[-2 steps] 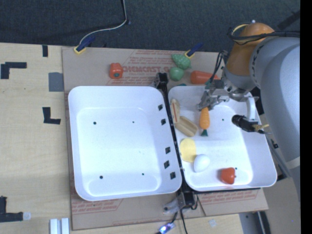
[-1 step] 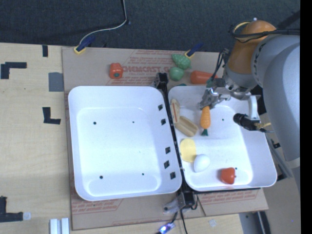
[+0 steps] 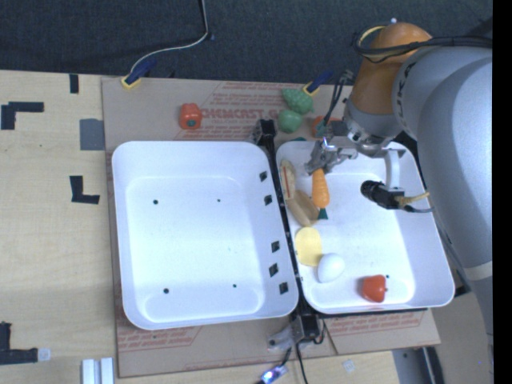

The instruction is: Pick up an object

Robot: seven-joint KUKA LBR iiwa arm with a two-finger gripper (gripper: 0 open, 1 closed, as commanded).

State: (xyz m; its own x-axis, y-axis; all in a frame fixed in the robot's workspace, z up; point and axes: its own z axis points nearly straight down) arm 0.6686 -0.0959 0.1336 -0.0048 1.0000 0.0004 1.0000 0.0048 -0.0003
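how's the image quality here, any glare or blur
Camera view: the two white bins are bright and nearly washed out, with soft shadows along their rims; the arm at the right is large and soft-edged; the carrot and white egg stay readable, though the pincer is too blurred for detail.

You've got the metal two-finger gripper (image 3: 322, 160) low over the right shallow white bin (image 3: 416, 250), at its upper left corner, tips just above the orange carrot-shaped toy (image 3: 320, 188). In that bin too: tan elongated piece (image 3: 301, 207) along the left wall, yellow lumpy object (image 3: 308, 246), white egg-shaped object (image 3: 329, 268), red rounded object (image 3: 374, 288). Green toys (image 3: 294, 109) and a small red-orange object (image 3: 190, 116) sit on the cardboard behind the bins.
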